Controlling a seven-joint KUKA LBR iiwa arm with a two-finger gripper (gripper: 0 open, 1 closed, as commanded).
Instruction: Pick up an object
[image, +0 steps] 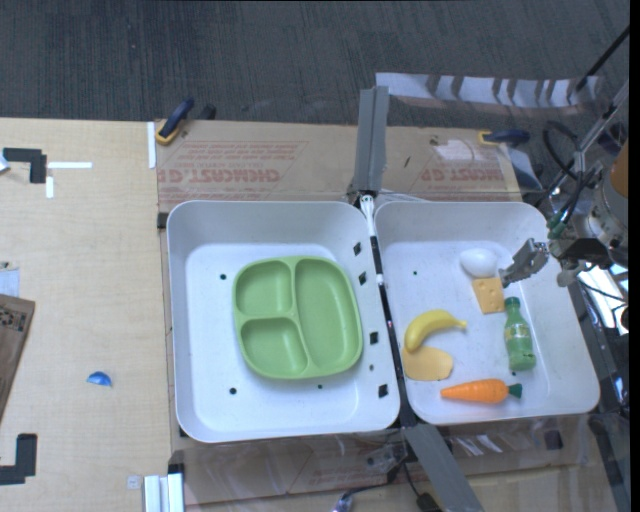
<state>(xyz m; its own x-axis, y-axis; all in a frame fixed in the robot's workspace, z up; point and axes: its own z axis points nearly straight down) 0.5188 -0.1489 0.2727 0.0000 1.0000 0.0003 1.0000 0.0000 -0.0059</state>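
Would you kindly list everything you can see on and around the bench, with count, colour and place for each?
bins: two, white, side by side on the bench
divided plate: one, green, in the left bin
egg: one, white, back of the right bin
cheese slice: one, yellow-orange, just in front of the egg
bottle: one, green, right side of the right bin
banana: one, yellow, left side of the right bin
flat disc: one, orange-yellow, in front of the banana
carrot: one, orange, front of the right bin
clamp: one, blue and yellow, behind the left bin
gripper: one, grey, over the right bin's back right, beside the egg
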